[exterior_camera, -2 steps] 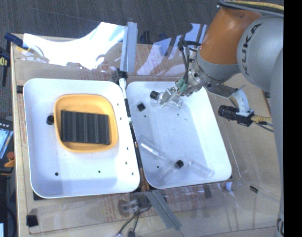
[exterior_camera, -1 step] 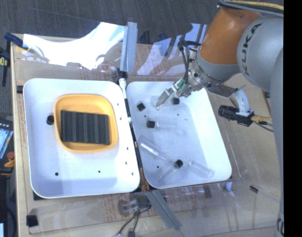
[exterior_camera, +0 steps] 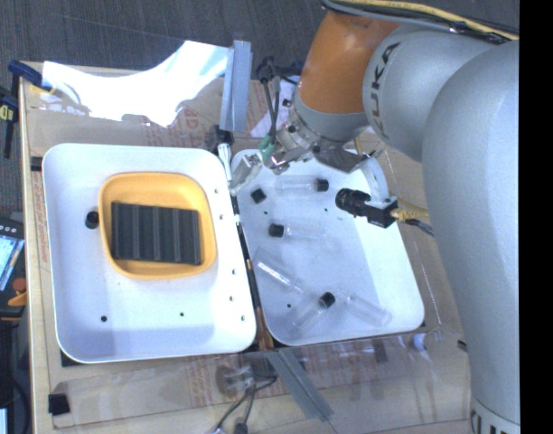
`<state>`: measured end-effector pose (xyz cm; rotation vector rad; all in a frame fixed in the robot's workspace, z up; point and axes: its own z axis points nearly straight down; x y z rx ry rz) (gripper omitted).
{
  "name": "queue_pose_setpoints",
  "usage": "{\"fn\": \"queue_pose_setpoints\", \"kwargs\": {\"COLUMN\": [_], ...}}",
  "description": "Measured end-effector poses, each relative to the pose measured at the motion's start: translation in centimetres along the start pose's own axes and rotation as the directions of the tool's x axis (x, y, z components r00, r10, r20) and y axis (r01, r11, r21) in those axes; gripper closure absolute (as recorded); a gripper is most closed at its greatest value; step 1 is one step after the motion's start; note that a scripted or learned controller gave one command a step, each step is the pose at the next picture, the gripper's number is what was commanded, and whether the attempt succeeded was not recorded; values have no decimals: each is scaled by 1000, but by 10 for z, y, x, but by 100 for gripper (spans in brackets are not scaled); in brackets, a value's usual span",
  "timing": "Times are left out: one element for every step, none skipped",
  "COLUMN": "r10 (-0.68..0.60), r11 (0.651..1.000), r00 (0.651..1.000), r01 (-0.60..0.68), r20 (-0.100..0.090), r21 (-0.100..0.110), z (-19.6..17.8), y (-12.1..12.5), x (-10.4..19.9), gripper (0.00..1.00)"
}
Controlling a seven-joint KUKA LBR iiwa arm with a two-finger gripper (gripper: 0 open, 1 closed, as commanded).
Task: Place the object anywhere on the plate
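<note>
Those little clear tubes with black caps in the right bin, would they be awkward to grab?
Probably. The tubes look round and smooth, so they may roll or slip when nudged. They seem small and see-through, likely light. They lie flat on the bin floor, which leaves the hand little to get under.

A yellow plate (exterior_camera: 156, 191) sits in the left bin (exterior_camera: 69, 315); clear black-capped tubes (exterior_camera: 304, 187) lie scattered in the right bin (exterior_camera: 398, 278).

Gripper (exterior_camera: 263, 158) tucked beneath the orange band (exterior_camera: 349, 57), too cluttered to read. Far rim of the right bin (exterior_camera: 407, 269) covered by the arm (exterior_camera: 457, 152). Clear tubes (exterior_camera: 349, 307) in that bin faint against the white, count unsure. Arm cut off at the top and bottom edges.
</note>
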<state>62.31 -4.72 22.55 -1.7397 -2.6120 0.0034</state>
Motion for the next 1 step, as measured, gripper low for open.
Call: {"fn": "queue_pose_setpoints", "kwargs": {"r10": [19], "r11": [1000], "r00": [1000], "r01": [-19], "r20": [1], "r21": [-2], "z": [35], "y": [47], "x": [39], "gripper": [0]}}
